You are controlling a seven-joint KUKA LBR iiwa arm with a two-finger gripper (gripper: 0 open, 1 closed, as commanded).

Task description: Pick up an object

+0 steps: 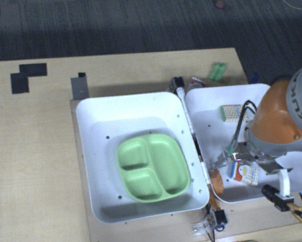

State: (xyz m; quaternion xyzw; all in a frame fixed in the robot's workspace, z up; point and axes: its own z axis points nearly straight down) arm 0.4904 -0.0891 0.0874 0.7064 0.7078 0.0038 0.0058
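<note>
pincer: the pincer [232, 160] sits low in the right bin [209, 108], lower right of the frame, under the orange-banded wrist; spread or pressed together cannot be told, the wrist covers too much.
task things: a cluster of small things lies in the lower part of the right bin: a red and white packet [247, 174], a brown round thing [217, 182] against the bin's left wall, something blue just beside the pincer. A dotted card [229, 112] lies apart, toward the bin's top.
progress: looks like the reach-in stage; nothing seen lifted or clearly held, so the pick itself is judged still to do.
left: close on one thing, raise it clear of the bin.
left bin: left bin [97, 151] carries a green divided plate [153, 166], mid frame, well apart from the arm.
edges: the divider between the bins is near the pincer's left; the brown thing touches that wall, so a tight grab there.
open room: upper middle of the right bin is bare, room to rise straight up.
surface: the wooden surface [32, 174] at frame left carries black patches along its top.
</note>
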